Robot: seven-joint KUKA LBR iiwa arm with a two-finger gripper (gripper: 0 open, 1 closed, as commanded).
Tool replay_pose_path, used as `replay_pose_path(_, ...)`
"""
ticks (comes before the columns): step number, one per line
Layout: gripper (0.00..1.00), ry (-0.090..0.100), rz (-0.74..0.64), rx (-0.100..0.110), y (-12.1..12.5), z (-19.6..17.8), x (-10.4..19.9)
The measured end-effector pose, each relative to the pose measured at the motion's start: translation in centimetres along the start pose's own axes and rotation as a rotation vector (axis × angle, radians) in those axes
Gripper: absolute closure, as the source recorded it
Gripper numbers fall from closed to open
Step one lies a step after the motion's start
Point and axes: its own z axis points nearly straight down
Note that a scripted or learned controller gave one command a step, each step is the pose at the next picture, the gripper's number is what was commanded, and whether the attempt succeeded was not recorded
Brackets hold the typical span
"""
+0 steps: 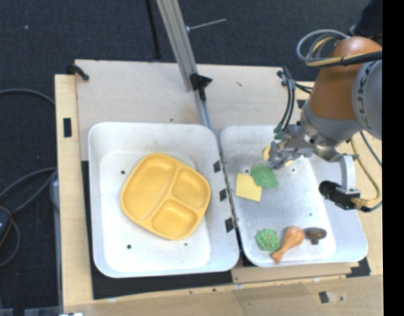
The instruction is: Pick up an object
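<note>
Two white bins sit side by side: the left bin (110,255) and the right bin (340,242). The left holds one yellow divided plate (165,195). The right holds five small items: one yellow block (249,187), one green leafy piece (263,176), one green broccoli piece (267,239), one orange drumstick (287,241), one brown mushroom (315,234).

We see a yellow divided plate (166,195) with 3 compartments lying in the left bin (110,143). A slanted aluminium pole (179,35) rises from the bench's (136,91) far edge between the 2 bins.
</note>
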Motion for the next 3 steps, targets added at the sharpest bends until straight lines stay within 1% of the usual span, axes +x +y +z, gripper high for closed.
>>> replay_pose_path(2, 1.0, 0.001, 0.0, 0.001, -2.6, -0.3, 9.0)
replay_pose_path(3, 1.0, 0.0, -0.001, -0.001, -2.7, -0.5, 13.4)
